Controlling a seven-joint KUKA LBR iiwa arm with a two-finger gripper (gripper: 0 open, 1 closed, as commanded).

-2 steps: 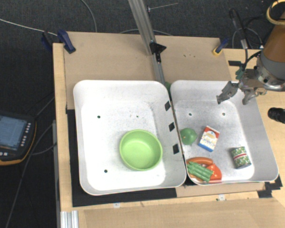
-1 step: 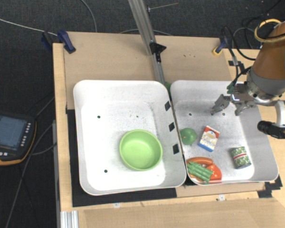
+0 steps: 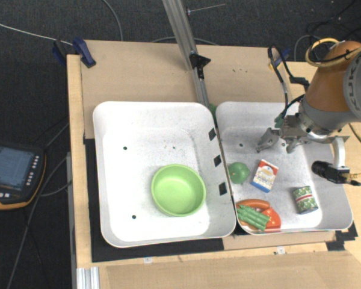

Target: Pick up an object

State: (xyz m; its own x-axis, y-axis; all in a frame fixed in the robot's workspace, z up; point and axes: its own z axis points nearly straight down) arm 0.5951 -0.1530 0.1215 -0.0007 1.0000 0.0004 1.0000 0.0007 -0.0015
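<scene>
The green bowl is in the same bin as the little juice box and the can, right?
Not quite. The camera view shows the green bowl alone in the left bin. The little juice box and the can are in the right bin, where the gripper hovers.

bowl point(image 3: 178, 189): lime green | ball point(image 3: 239, 172): green | carton point(image 3: 265, 176): white, red, blue | can point(image 3: 304, 199): green patterned | bins point(image 3: 147, 116): white, black-speckled | desk point(image 3: 138, 65): tan
</scene>
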